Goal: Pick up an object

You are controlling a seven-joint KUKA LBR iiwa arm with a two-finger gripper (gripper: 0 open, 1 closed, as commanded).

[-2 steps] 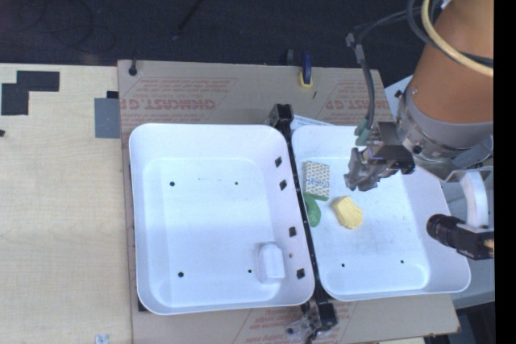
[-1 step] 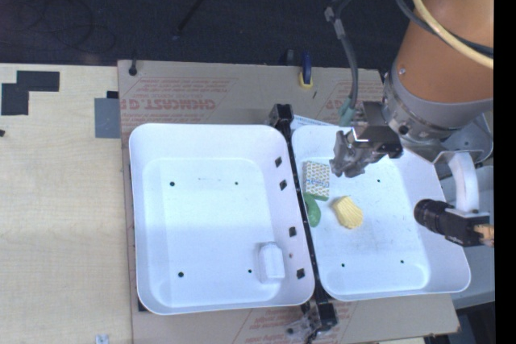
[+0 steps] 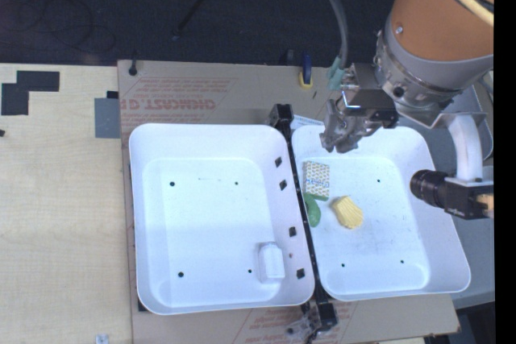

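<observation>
Hovering gripper (image 3: 345,137) over right bin's (image 3: 435,270) far edge, finger state impossible to tell; yellow object (image 3: 347,212) near bin's middle, beside green piece (image 3: 313,213); risked nudging both.

Bright, even overhead light whitens the two shallow white plastic bins (image 3: 210,149), with mild glare in the left one; soft shadows, dim background, slightly soft focus throughout.
</observation>
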